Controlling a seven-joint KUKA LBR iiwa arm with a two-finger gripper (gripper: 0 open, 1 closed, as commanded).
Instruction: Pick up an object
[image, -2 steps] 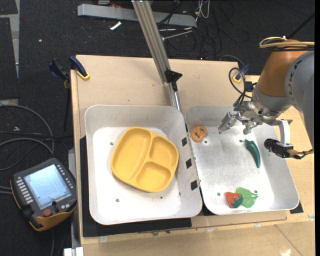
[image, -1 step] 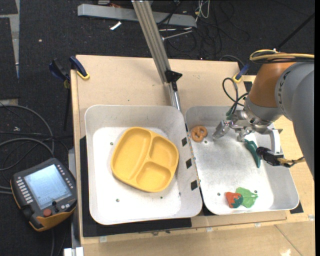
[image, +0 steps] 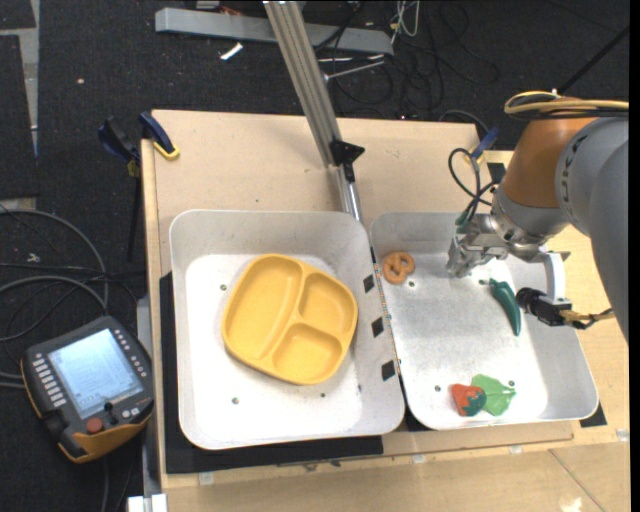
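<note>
One yellow tray (image: 290, 318), one pretzel (image: 398, 267)

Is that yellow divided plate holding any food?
Empty. The yellow plate lies right side up in the left bin, and all three compartments show bare yellow.

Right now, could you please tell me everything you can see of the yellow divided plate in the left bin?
The yellow divided plate is a rounded, smooth tray that looks like plastic, moulded with three compartments: one long one on its left side and two smaller ones on its right. It lies flat and right side up on the floor of the left bin, turned at a slant, roughly in the middle. Nothing lies in it, and it touches nothing besides the bin floor.
</note>
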